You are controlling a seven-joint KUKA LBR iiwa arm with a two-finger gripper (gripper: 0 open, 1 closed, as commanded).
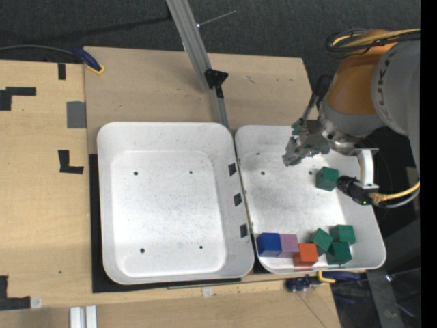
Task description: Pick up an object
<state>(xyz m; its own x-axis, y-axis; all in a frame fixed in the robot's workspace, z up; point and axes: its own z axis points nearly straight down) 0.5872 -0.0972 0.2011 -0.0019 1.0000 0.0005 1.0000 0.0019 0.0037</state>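
Hand is hovering over the upper part of the right bin, reaching in from the right. Cannot tell whether it is spread or pressed together; at this slant it is reading as one grey mass. Nothing is showing in its grasp. Cannot tell whether it is touching the bin floor.

Lone green cube is sitting on the bin floor near the hand, below and to the right of it, apart from it. Nothing is lying between the two.

The other cubes are crowding the bin's lower edge, well apart from the hand:
- blue cube and purple cube are sitting side by side, touching.
- orange cube is sitting just right of the purple one.
- three green cubes are bunching up in the lower right corner, next to the orange one.

Left bin is lying alongside on the tabletop, its rim meeting the right bin's. A grey metal rail is slanting down from the top to the point where the two bins meet.
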